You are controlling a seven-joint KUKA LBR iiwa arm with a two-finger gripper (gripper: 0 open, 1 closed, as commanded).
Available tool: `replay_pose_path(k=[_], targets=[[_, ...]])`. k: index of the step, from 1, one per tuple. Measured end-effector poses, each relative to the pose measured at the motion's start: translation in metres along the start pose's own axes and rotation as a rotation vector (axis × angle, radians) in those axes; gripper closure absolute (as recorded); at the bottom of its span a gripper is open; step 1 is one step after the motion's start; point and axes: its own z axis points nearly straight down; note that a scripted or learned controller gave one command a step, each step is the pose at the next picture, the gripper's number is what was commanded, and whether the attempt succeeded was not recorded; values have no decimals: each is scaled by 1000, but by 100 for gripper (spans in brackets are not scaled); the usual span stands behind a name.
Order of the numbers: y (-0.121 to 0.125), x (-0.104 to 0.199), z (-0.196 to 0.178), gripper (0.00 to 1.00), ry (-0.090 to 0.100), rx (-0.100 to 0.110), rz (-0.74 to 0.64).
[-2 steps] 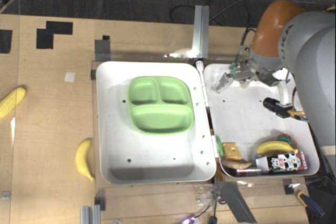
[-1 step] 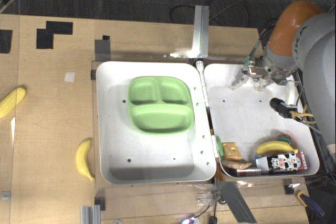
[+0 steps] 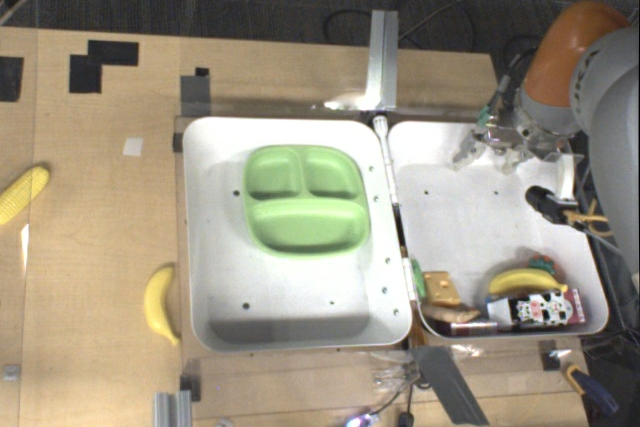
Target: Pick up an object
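The arm point(image 3: 600, 55) is seen at the upper right of the frame, over the far corner of the right bin point(image 3: 470, 225). The left bin point(image 3: 205, 215) sits mid-frame with a green tray point(image 3: 303, 199) in it. The gripper point(image 3: 487, 155) hangs low over bare bin floor at the upper edge of the right bin; its fingers are spread apart and nothing is seen between them.

Task judged as not started: no grasp made, everything left to do. The candidates are piled at the lower right of the right bin, well apart from the gripper: a banana point(image 3: 527, 281), a box point(image 3: 543, 309) with red, white and black print, a brown packet point(image 3: 441, 292).

Outside the bins, at left, a second banana point(image 3: 160, 304) and a corn cob point(image 3: 22, 194) are lying on the bench point(image 3: 90, 245).

Print on the box is too small to be read; no brand can be made out.
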Motion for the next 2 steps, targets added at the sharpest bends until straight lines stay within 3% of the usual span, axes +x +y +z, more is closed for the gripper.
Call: replay_pose_path(k=[1, 2], targets=[[-48, 6, 0, 0, 1, 0, 5], [-98, -36, -2, 0, -1, -4, -177]])
